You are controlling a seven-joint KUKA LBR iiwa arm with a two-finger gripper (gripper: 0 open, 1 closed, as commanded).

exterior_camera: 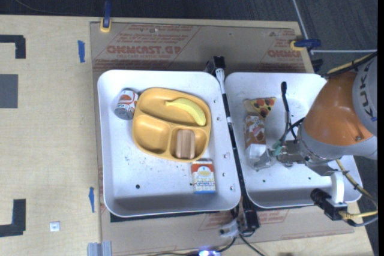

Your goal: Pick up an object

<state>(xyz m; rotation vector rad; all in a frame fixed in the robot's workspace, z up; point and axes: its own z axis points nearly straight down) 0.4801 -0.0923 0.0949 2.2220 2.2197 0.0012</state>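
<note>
Over the right bin (273,199), the arm (339,114) reaches in from 3 o'clock, its orange band sitting above the wrist. The gripper (264,157) is low inside this bin, near the bin's centre-left. Finger state: cannot tell; the wrist body and cabling hide the tips from this angle.

At 12 o'clock from the gripper lies a snack packet (255,129), long axis running 12 to 6, lying flat on the bin floor. A second packet with a pizza-like print (261,106) sits just beyond it, further toward 12 o'clock, close to the first. The gripper is just beside the lower end of the snack packet; contact cannot be confirmed, and nothing is seen between the fingers.

Left bin (114,177), at 9 o'clock from the gripper: a yellow divided plate (150,129) holds a banana (187,110) in its upper compartment and a brown block (184,143) in its lower right compartment. A small can (125,104) lies on its side, touching the plate's edge at 10 o'clock. A small carton (203,177) stands just beside the plate at 5 o'clock.

Both bins rest on a cardboard sheet (180,39) clamped to the bench.
</note>
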